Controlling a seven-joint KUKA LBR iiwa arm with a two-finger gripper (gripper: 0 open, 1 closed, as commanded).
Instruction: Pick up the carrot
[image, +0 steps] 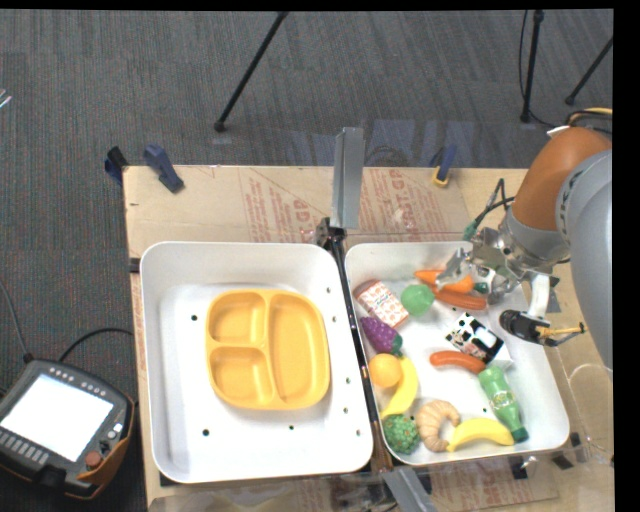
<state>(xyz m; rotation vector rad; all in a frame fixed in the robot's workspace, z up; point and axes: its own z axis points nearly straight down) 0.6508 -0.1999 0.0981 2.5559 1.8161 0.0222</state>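
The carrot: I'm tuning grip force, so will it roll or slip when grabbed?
The carrot looks like smooth, tapered toy plastic, so probably stiff, light and somewhat slippery. Its rounded shape may roll if the claw nudges it sideways.

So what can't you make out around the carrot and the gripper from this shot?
- Gripper, camera view: fingers sit over the carrot; too small and cluttered to read a grasp.
- Carrot's far end: covered by the gripper.
- Arm: cut off at the right.
- Small carton: label too small to read.
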